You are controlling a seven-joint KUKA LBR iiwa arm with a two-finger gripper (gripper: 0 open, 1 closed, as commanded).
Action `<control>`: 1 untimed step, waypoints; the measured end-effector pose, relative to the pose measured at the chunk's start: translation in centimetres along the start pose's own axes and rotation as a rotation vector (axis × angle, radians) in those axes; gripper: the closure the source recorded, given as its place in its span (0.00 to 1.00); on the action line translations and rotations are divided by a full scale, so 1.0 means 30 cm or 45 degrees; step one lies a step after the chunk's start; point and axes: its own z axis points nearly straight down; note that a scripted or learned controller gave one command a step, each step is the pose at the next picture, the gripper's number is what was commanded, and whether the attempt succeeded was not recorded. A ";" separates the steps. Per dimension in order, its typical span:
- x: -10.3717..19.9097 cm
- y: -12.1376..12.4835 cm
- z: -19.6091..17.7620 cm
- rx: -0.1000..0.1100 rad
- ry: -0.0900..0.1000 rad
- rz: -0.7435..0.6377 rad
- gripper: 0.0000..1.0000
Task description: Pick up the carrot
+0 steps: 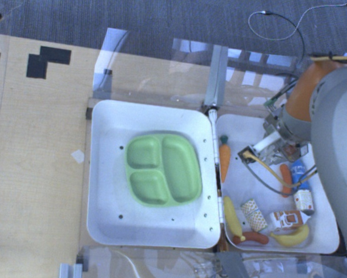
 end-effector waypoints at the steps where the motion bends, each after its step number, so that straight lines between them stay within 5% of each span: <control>1: -0.145 -0.021 -0.286 -0.002 0.003 0.059 1.00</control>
